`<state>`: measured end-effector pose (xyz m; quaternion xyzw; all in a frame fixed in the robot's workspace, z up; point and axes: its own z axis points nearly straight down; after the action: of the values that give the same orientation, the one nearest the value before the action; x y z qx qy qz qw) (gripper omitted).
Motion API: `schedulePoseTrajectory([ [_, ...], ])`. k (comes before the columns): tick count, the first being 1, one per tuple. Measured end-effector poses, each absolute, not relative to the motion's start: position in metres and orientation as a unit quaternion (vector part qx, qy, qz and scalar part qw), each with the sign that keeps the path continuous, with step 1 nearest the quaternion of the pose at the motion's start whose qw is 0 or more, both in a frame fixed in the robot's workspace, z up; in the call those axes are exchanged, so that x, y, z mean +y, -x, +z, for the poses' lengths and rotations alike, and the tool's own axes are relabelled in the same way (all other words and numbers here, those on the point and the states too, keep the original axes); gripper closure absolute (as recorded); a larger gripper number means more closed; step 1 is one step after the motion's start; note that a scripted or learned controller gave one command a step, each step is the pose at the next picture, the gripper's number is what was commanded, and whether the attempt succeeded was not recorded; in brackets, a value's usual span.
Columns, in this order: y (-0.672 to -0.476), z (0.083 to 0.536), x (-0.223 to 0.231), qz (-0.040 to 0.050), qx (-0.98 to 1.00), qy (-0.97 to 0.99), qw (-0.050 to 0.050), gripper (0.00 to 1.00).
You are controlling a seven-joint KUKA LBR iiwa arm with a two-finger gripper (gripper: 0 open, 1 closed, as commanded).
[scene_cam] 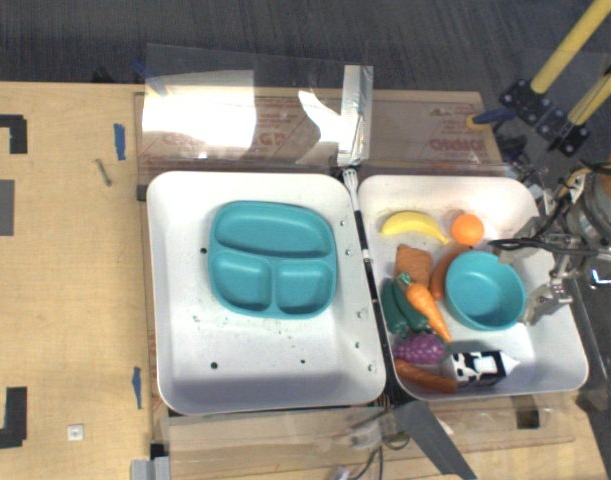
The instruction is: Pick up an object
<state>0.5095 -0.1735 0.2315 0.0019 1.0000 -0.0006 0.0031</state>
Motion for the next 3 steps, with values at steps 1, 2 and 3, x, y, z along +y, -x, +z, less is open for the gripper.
schedulePoseTrajectory([
  [1,-0.523,0.099,-0.175,-0.0009,1.000,-0.012,0.005,0.00],
  [2,-0.532,0.090,-0.126,0.0009,0.974,-0.224,0.007,0.00],
  [3,-0.573,0.091,-0.107,-0.0005,0.982,-0.188,0.009,0.00],
])
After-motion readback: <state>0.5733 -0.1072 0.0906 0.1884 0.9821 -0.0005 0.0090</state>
